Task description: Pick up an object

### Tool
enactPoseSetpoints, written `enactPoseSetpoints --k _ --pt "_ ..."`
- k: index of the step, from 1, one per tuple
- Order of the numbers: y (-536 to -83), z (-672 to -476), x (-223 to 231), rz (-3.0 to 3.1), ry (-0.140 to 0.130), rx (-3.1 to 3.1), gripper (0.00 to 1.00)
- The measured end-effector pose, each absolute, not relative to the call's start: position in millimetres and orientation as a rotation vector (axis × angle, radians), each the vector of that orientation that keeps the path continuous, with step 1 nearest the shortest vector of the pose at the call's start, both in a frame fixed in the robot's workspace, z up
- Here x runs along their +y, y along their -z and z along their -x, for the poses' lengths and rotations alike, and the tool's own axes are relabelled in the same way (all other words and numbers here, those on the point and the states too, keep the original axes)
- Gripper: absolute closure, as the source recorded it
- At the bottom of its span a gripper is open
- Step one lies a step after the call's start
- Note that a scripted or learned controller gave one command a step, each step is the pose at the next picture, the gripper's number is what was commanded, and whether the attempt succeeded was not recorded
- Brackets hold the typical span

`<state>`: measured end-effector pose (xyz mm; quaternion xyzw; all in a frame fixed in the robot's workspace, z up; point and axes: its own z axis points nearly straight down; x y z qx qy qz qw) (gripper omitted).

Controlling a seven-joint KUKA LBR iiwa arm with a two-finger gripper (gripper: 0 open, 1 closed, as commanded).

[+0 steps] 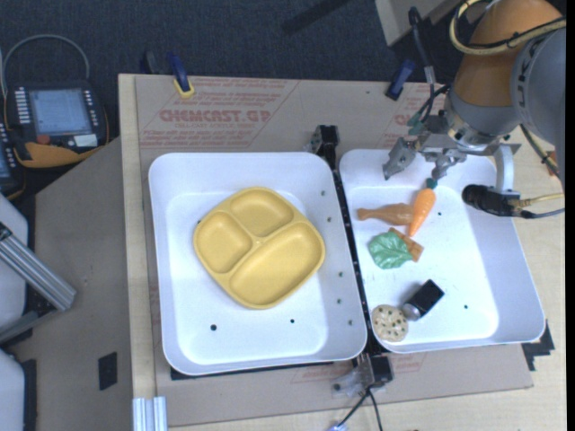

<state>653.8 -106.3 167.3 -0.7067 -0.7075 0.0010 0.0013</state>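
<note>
**Arm over rt bin, nothing gripped**

Rt white bin point(503, 268), near to far: round speckled cookie point(390, 322) at 7 o'clock, black-and-silver block point(423, 298) beside it, green leafy toy point(389, 249) at centre, orange plastic carrot point(420, 210) and brown drumstick point(384, 213) above. At 12 o'clock, two-finger gripper point(422, 162) hovers w/ fingers spread, holding nothing. Lt white bin point(171, 241): yellow divided plate point(259, 246).

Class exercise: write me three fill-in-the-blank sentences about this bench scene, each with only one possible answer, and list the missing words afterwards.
1. The yellow divided plate lies in the ____ bin.
2. The toy carrot is coloured ____.
3. The gripper hangs over the far end of the ____ bin.
4. The plate has ____ compartments.

Missing words: left; orange; right; three
</note>
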Motion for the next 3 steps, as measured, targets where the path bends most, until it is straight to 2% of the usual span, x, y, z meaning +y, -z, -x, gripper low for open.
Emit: enactPoseSetpoints --k 1,2,3 --pt "-104 -653.4 -101 2.215 -0.007 -2.219 0.00" --pt "-120 -655.6 -101 2.221 0.002 -2.224 1.00" --pt "-164 -653.2 -99 2.224 0.005 -2.226 1.00"
